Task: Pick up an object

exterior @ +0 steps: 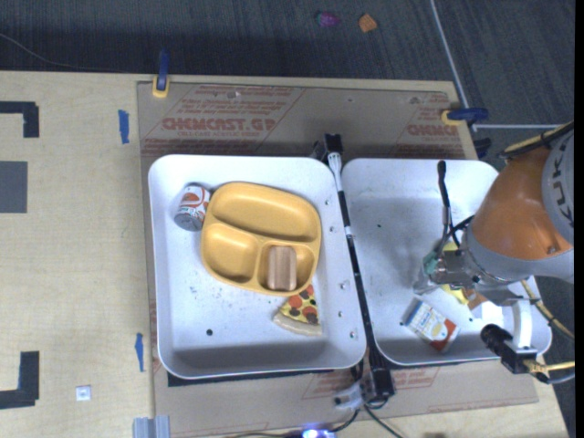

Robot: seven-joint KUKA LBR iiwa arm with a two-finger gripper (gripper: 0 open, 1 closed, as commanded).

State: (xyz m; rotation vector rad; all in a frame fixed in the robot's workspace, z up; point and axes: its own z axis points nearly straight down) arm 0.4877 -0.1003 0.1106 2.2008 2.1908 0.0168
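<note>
Bins sit side by side on the bench, both shallow and white. The left bin has most of the stuff: a yellow divided tray takes up the middle of it, with a brownish block, maybe a toy sandwich or hot dog, lying in its lower right compartment. A small can lies tipped over just beside the tray's upper left edge, touching or nearly touching it. A toy pizza slice lies on the bin floor right below the tray's lower right corner.

The right bin is where the arm is working. It reaches in from the right, orange band up top, grey wrist below, and the gripper is down low near the floor of that bin, toward its lower middle. The wrist and cables crowd that spot, so whether it's released or clenched on anything, can't tell from this angle.

A small white carton with a red corner lies flat on the bin floor just below and slightly left of the gripper, near it, and nothing shows it being held. Something small and yellowish peeks out under the wrist, too hidden to identify.
</note>
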